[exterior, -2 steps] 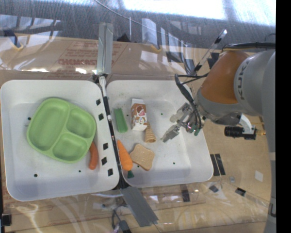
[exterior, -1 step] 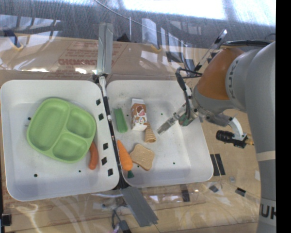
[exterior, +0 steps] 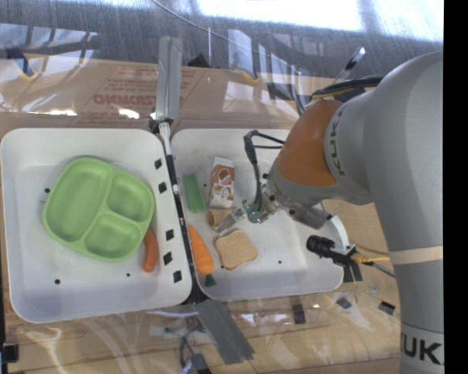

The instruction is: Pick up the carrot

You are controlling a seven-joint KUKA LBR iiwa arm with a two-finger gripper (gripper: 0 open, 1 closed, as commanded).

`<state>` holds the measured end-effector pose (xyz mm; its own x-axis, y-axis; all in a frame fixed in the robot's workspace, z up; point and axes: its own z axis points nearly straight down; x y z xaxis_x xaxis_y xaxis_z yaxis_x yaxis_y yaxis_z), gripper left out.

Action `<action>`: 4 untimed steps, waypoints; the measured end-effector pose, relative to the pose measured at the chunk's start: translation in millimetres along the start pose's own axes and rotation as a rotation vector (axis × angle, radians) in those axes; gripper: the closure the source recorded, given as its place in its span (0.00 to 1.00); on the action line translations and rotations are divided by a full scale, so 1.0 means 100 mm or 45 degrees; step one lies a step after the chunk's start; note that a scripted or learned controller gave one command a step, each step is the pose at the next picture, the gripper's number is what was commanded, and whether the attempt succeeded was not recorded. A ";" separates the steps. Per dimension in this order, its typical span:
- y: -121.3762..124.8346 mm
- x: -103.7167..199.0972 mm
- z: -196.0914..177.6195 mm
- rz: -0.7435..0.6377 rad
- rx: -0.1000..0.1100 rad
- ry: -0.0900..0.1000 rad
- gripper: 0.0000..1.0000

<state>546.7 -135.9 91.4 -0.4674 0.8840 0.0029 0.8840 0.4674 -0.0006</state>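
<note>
Left bin [exterior: 15,209]: green plate [exterior: 99,207], with a sausage [exterior: 150,251] beside it. Right bin [exterior: 296,280]: the carrot [exterior: 200,249] lies unlifted by the left wall, beside the toast [exterior: 235,249]. My gripper [exterior: 242,215] hovers near the toast, apart from the carrot; its opening I cannot tell.

Bright daylight from above (window glare streaks), slightly soft focus.

In the left shallow white bin [exterior: 19,232] lies a green divided plastic plate [exterior: 98,207]. In the right white bin [exterior: 296,267]: a green stick [exterior: 193,192], a printed carton [exterior: 221,183], a toast slice [exterior: 235,249].
</note>
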 end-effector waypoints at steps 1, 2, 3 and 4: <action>0.40 -0.28 -0.01 0.171 0.000 -0.002 0.00; 0.61 -0.42 -0.01 -0.118 0.003 -0.001 0.00; 0.63 -0.41 -0.12 -0.129 0.002 -0.003 1.00; 0.93 0.26 -1.02 0.353 -0.004 -0.003 1.00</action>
<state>616.9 -69.9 193.7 -0.2076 0.9782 0.0004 0.9782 0.2076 0.0020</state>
